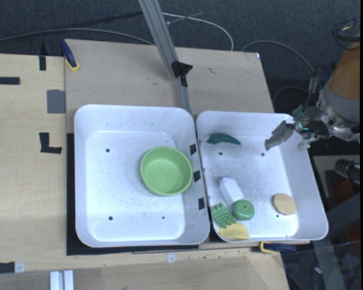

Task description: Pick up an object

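My gripper [289,141] hangs over the right bin's [302,180] far right corner. It is open and nothing sits between its fingers; one dark finger [278,135] slants down to the left. The right bin holds a dark green curved piece [222,139] near its back left. A white bottle [231,190], a round green lid-like piece [243,209], a green ridged piece [221,214] and a yellow piece [237,231] crowd the front left. A tan disc [284,203] lies at the front right, below the gripper and apart from it.
The left bin [91,162] holds a light green bowl [166,171] close to the divider. A grey pole [160,35] slants in from the top to the bins' back edge. Cables [272,47] trail behind the bench.
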Motion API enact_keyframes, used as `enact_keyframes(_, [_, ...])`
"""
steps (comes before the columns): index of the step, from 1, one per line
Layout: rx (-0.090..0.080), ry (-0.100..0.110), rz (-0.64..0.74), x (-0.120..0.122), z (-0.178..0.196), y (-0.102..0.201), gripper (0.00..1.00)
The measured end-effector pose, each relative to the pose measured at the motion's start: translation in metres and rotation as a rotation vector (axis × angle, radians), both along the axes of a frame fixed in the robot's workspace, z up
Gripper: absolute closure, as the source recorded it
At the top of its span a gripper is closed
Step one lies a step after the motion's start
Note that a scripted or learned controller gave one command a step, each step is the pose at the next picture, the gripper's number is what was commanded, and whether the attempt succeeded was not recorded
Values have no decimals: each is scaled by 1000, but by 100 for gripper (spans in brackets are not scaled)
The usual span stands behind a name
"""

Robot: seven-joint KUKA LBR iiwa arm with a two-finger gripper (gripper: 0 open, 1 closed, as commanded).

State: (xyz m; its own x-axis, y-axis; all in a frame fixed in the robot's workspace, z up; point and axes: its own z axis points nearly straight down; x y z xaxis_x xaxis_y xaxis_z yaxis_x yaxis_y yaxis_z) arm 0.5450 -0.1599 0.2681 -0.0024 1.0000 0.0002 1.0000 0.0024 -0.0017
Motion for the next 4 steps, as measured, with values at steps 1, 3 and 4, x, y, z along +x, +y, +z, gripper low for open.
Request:
enact_keyframes(1, [0, 0, 0, 0, 0, 0, 0])
enact_keyframes(3, [1, 7, -2, -3, -129, 6, 0])
enact_keyframes(4, [-2, -1, -1, -3, -180, 7, 0])
